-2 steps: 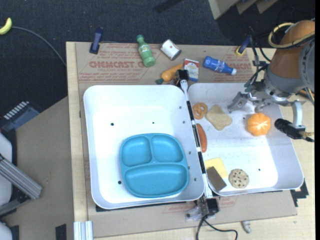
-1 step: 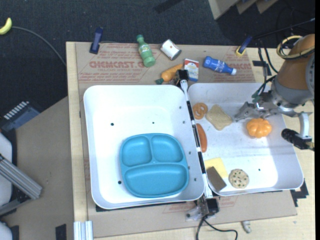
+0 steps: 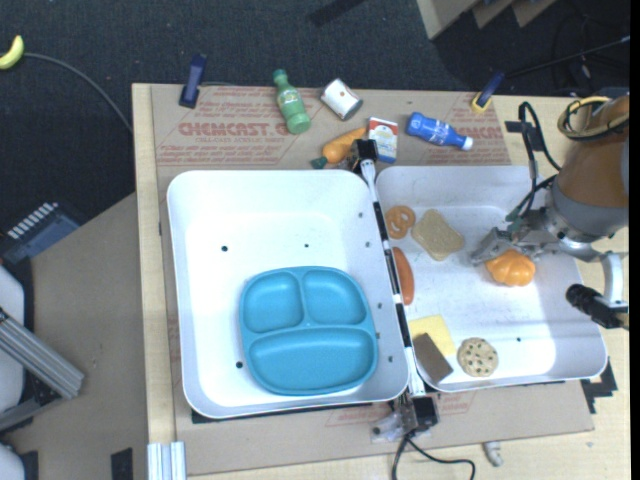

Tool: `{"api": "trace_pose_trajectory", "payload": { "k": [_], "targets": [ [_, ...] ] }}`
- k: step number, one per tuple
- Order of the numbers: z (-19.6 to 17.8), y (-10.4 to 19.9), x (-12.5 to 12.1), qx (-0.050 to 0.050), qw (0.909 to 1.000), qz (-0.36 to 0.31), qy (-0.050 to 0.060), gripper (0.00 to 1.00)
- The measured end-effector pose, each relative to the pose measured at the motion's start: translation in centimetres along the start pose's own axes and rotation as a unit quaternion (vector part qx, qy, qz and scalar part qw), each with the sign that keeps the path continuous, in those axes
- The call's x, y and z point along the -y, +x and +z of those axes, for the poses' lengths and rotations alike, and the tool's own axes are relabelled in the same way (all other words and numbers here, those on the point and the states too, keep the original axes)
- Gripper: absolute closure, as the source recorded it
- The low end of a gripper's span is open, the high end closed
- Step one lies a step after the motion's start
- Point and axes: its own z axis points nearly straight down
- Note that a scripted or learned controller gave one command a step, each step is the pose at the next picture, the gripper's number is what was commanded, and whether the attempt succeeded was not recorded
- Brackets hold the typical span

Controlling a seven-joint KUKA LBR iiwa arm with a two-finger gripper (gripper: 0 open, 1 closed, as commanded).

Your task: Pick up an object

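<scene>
We judge the reach-in step underway: claw (image 3: 497,246) low in the right bin (image 3: 560,363), just beside the orange toy fruit (image 3: 513,268); finger state unreadable, so next comes confirming a grasp before lifting.

Clutter along the far edge of the bench, behind the bins

On the brown printed cardboard sheet (image 3: 240,128) lie a dark blue clip (image 3: 192,80), a green plastic bottle (image 3: 292,103), a small white can (image 3: 341,98), an orange carrot-shaped toy (image 3: 343,147), a small red-and-white carton (image 3: 382,139) and a blue plastic bottle with a white cap (image 3: 438,131). A light blue three-compartment plate (image 3: 308,328) sits in the left white bin (image 3: 200,228).
</scene>
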Motion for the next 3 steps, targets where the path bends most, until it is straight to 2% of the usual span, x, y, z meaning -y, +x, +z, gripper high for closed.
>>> {"api": "trace_pose_trajectory", "payload": {
  "k": [1,2,3],
  "targets": [
    [-1.0,0.0,-0.1,0.0,1.0,0.0,-0.001,1.0],
    [-9.7,4.7,6.3,0.0,1.0,-0.001,0.0,1.0],
    [-13.0,9.7,2.9,0.0,1.0,-0.001,-0.002,1.0]
  ]
}}
